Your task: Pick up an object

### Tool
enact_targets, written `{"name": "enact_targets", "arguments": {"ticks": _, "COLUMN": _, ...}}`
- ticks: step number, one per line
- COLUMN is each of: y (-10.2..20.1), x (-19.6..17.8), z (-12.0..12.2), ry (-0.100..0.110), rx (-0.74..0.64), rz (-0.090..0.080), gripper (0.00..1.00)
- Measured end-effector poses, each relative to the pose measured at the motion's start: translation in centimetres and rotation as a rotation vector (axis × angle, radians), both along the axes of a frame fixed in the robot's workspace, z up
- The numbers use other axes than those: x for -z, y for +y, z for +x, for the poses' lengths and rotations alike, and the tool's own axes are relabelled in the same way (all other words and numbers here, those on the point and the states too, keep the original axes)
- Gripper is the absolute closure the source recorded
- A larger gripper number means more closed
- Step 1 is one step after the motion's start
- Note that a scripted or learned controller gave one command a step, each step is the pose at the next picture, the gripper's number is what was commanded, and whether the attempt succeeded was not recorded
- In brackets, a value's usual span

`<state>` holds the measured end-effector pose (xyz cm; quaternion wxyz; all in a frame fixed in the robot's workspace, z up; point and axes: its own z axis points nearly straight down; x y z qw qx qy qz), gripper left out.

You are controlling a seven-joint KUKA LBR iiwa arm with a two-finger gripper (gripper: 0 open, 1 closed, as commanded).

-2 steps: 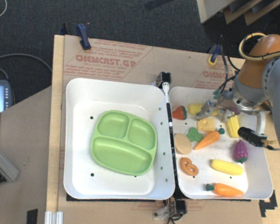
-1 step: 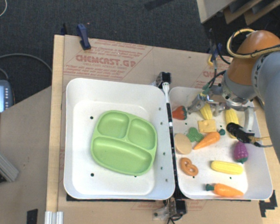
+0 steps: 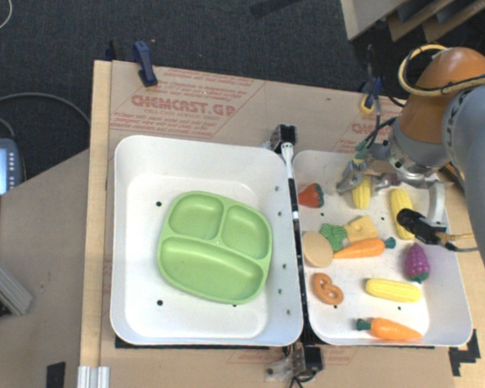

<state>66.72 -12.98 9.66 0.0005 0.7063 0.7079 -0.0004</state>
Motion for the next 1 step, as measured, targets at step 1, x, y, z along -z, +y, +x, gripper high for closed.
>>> {"name": "enact_targets", "arguments": {"ticks": 1, "y": 7.49, "x": -9.41, "z": -6.33, "ry": -0.002, "rx": -0.004, "rz": 0.005, "gripper": 1.00}}
